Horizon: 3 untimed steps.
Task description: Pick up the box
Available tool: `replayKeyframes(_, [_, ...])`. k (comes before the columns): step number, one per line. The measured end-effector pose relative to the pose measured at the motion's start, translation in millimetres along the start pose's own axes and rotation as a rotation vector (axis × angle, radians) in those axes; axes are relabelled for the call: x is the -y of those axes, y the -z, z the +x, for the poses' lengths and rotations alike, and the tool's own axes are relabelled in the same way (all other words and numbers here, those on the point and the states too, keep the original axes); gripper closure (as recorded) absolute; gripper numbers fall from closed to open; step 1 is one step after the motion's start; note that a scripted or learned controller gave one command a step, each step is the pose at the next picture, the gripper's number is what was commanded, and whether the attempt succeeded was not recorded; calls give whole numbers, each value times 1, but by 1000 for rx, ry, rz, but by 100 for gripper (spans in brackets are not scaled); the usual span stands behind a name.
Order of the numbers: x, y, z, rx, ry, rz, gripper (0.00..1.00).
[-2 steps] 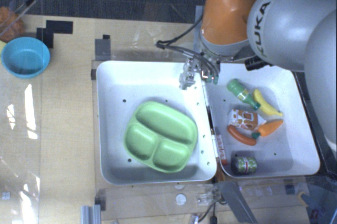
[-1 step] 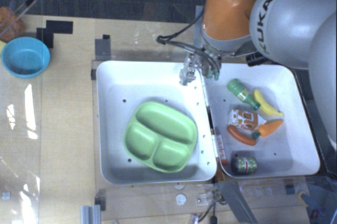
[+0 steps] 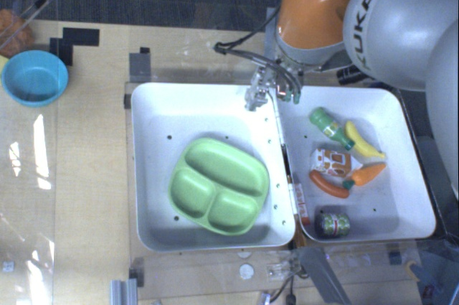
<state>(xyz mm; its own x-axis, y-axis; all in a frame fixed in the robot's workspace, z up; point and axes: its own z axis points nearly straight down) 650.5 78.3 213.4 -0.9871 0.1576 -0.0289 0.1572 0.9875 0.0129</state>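
**Box crowded among toy food in the right bin, arm high over the divider**

Nearest the camera in the right bin (image 3: 412, 221) lay a small dark can (image 3: 333, 223) on its side, close to the front wall. Just beyond it sat a red sausage (image 3: 329, 184), touching the lower edge of the box (image 3: 334, 162), a small white carton with a brown printed face, lying flat near the bin's middle. An orange carrot (image 3: 368, 174) pressed against the box's right side, and a yellow banana (image 3: 361, 141) lay just behind it. A green bottle (image 3: 328, 124) lay tilted beyond the box's upper left corner. The box was thus hemmed in on three sides.

In the left bin (image 3: 154, 153) a green divided plate (image 3: 219, 185) rested upside or tilted toward the centre, well apart from the box.

Farther back, the gripper (image 3: 276, 90) hung over the rear of the wall between the bins, holding nothing visible; whether its fingers were parted could not be told. A blue bowl (image 3: 35, 77) stood on the bench at far left.
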Motion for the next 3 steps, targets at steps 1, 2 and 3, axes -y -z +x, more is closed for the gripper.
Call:
replayKeyframes(1, [-1, 13, -2, 10, 0, -5, 100])
replayKeyframes(2, [-3, 27, -5, 21, -1, -9, 100])
replayKeyframes(3, [-29, -107, 17, -14, 327, 3, 100])
